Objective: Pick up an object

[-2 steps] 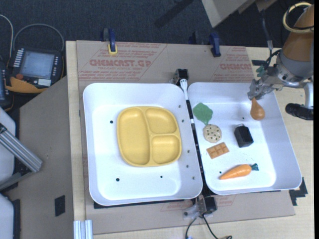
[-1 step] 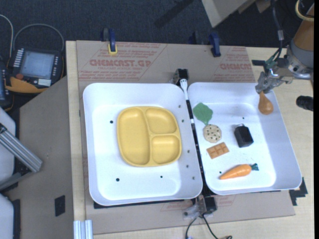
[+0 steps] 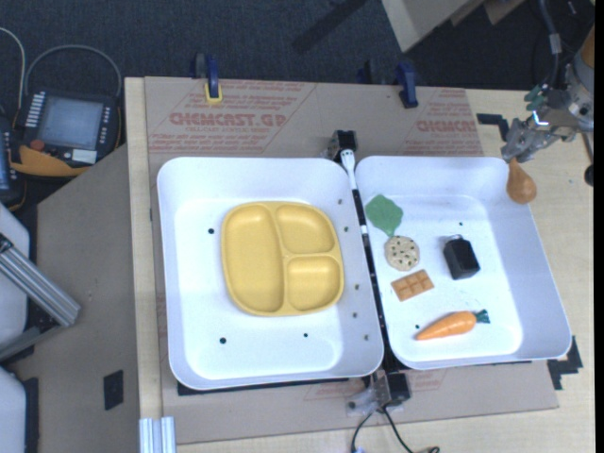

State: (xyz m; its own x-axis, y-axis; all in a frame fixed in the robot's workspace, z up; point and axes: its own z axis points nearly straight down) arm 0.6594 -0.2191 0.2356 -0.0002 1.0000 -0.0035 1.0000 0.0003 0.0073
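My gripper [image 3: 518,156] hangs at the far right, over the back right rim of the right bin [image 3: 543,281]. A tan pear-shaped object [image 3: 520,186] dangles directly under it, its narrow top pinched between the fingers, so the gripper is shut on it. In the right bin lie a green leaf [image 3: 384,214], a round cookie [image 3: 401,251], a brown cracker [image 3: 411,284], a black block [image 3: 461,258] and an orange carrot [image 3: 450,325].
The left bin [image 3: 189,300] holds a yellow divided plate [image 3: 281,257]. Both bins rest on a cardboard sheet [image 3: 283,111] held by blue clamps [image 3: 212,75] at the back. A pendant with a screen [image 3: 66,125] sits off the bench at the far left.
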